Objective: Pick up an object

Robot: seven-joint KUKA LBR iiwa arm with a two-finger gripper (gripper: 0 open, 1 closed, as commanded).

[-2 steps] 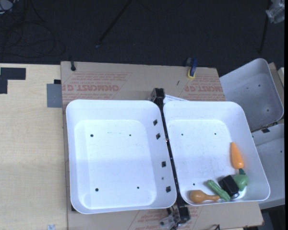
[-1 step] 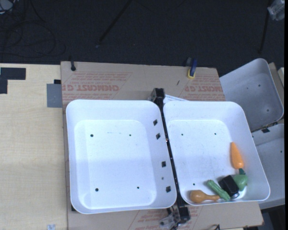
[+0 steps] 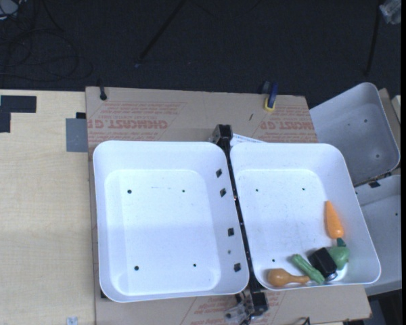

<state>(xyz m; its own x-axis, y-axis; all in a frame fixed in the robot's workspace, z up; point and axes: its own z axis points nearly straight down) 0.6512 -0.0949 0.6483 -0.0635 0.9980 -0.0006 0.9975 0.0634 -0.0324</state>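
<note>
Toys, a carrot (image 3: pixel 333 221) among them, lie unpicked in the right bin's (image 3: pixel 284 161) corner; end effector's state: cannot tell.

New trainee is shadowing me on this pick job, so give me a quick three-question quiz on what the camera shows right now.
1. True or false: all the loose items lie in the right bin.
2. Multiple choice: in which part of that bin are they gathered? A. far left corner B. centre C. near right corner
3. Fill in: the item lying alone along the right wall, apart from the rest, is coloured ____.

Key:
1. True.
2. C. The green toy, black block and orange gourd-shaped toy cluster there.
3. Orange: the toy carrot.
</note>
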